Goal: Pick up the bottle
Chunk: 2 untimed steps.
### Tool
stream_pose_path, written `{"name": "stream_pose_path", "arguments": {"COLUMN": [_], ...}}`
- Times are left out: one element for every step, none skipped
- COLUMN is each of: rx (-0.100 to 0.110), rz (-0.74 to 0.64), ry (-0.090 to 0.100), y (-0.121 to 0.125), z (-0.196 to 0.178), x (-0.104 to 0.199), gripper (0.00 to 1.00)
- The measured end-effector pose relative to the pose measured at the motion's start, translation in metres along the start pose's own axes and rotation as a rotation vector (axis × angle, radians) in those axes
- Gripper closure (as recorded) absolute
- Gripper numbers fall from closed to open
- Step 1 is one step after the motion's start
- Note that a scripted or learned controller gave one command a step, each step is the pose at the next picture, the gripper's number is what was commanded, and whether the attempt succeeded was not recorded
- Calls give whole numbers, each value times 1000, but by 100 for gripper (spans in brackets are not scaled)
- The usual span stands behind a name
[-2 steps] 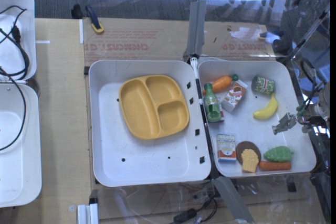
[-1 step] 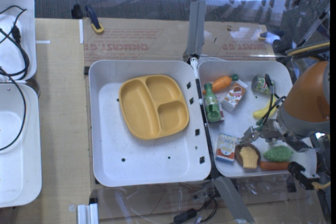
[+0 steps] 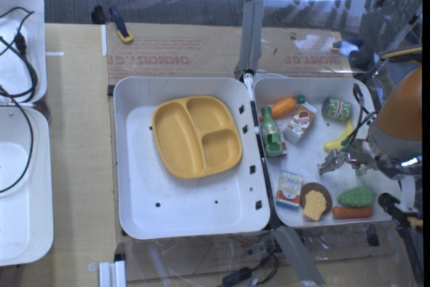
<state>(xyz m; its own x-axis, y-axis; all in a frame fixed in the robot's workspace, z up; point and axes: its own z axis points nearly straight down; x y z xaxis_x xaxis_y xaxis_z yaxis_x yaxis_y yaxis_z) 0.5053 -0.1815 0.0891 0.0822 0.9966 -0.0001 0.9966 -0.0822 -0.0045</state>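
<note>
Nearest the lower edge of the right bin (image 3: 376, 87) lie an orange carrot (image 3: 351, 212) and, just above it, a green leafy vegetable (image 3: 355, 196), both a little below and to the right of the tool (image 3: 331, 163). Beside them to the left sit a brown round cookie (image 3: 316, 197) with a yellow corn piece (image 3: 313, 209) on it, and a small blue-and-white carton (image 3: 289, 187) just left of that, all below the tool and slightly to its left.

The tool hangs over the bare floor of the right bin, its metal tips pointing left; nothing sits between them, but whether they stand wide or narrow cannot be told. The arm (image 3: 402, 121) comes in from the right behind it.

Just above the tool and slightly to its right is a yellow banana (image 3: 339, 138). Further on stand a green can (image 3: 337, 109) and a red-and-white carton (image 3: 299, 123), up and to the left of the tool.

The bottle (image 3: 271, 133), green with a label, lies well to the left of the tool against the bin's left wall, apart from it. A second orange carrot (image 3: 283, 106) lies just beyond the bottle.

Far left of the tool, the left bin (image 3: 134, 165) holds a yellow divided plate (image 3: 197, 136). Both bins rest on the desk (image 3: 74, 144).
</note>
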Motion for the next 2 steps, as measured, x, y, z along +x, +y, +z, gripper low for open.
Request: {"name": "stream_pose_path", "arguments": {"rx": [2,2], "rz": [84,231], "ry": [1,-1], "y": [-34,5], "z": [0,0], "x": [62,83], "gripper": [0,0]}}
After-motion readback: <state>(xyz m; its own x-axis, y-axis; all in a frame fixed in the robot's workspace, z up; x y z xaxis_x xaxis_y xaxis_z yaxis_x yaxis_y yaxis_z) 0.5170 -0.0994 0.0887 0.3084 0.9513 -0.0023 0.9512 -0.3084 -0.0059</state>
